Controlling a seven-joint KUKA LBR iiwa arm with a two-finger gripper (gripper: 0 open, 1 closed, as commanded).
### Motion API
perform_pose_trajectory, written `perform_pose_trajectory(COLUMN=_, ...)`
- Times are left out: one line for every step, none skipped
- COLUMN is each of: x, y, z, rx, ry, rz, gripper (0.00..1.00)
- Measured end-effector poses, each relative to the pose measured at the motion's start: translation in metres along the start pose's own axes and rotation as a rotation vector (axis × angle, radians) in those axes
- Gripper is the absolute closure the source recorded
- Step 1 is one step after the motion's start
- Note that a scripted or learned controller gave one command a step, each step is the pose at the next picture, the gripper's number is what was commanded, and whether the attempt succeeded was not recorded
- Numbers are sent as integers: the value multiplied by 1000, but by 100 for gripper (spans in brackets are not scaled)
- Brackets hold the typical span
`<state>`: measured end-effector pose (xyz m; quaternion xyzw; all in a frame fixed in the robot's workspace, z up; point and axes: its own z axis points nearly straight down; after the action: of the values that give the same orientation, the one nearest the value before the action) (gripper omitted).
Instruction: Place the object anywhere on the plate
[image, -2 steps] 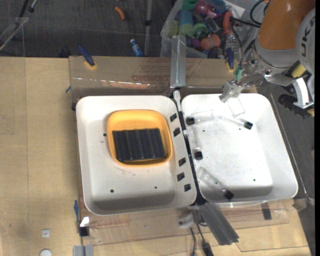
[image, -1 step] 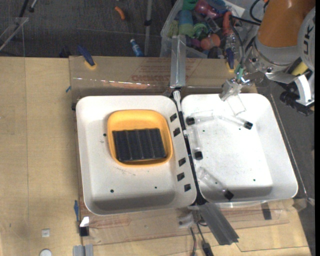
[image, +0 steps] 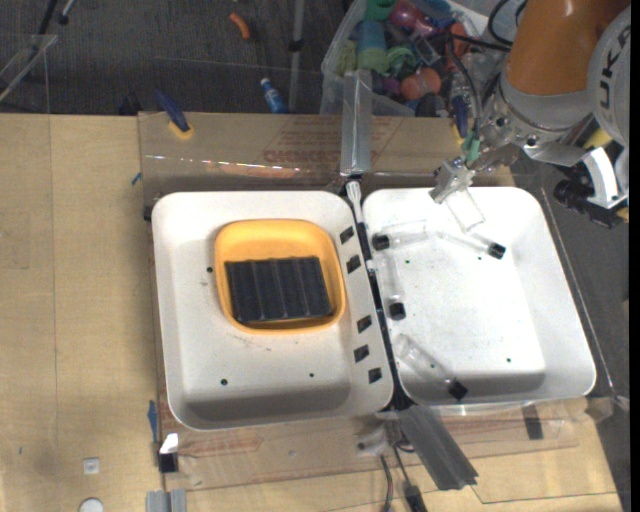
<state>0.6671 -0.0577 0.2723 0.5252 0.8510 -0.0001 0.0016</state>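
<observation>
Both white bins are seen side by side on the bench. A black ridged object (image: 278, 289) is seen lying flat on the orange plate (image: 232, 243) in the left bin (image: 180, 370), well to the left of and nearer the camera than the pincer (image: 455, 180), suggesting the placement is done. Raised over the right bin's (image: 560, 340) far edge, the pincer is judged withdrawn; whether it is apart or together cannot be told.

Black ribbed object (image: 278, 290) flat on orange plate (image: 280, 238), left bin.
</observation>
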Motion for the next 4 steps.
perform_pose_trajectory(x=-17, y=-8, z=-17, rx=-2, ry=-2, rz=-33, gripper=100)
perform_pose_trajectory(x=3, y=2, z=-8, rx=-1, ry=3, rz=-318, gripper=100)
perform_pose_trajectory(x=10, y=1, z=23, rx=-1, ry=3, rz=-424, gripper=100)
perform_pose_trajectory(x=14, y=0, z=21, rx=-1, ry=2, rz=-466, gripper=100)
